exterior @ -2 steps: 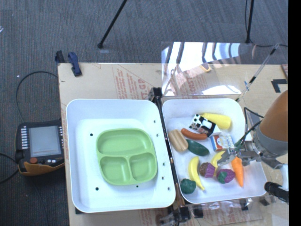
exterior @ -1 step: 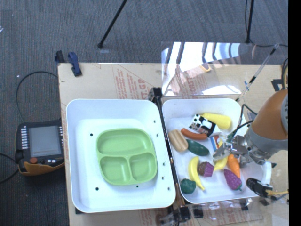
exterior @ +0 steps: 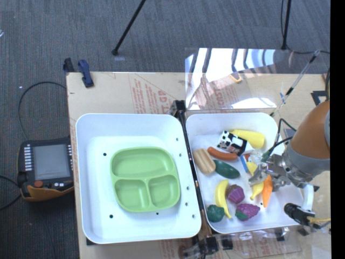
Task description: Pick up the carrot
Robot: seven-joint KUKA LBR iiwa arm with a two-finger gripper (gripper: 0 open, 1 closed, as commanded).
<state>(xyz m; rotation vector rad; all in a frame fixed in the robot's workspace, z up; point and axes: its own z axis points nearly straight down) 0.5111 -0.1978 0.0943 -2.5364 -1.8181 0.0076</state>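
1. the carrot (exterior: 267,190) lies in the right bin (exterior: 200,124), at its right side, its tip pointing down toward the near wall.
2. the claw (exterior: 264,172) sits just above the top end of the carrot, reaching in from the right on the grey arm with its orange band (exterior: 317,131); whether the claw is spread or pressed together cannot be told, and nothing is seen pinched in it.
3. beside the carrot to the left lie a small yellow piece (exterior: 257,190), a purple piece (exterior: 235,193) and a banana (exterior: 222,197).
4. farther up the same bin are a green vegetable (exterior: 227,169), a sausage (exterior: 221,154), a bread roll (exterior: 204,161) and a black-and-white cow-patterned item (exterior: 231,141).
5. the left bin (exterior: 89,144) holds a green divided plate (exterior: 145,178).
6. both bins rest on the table (exterior: 124,93).
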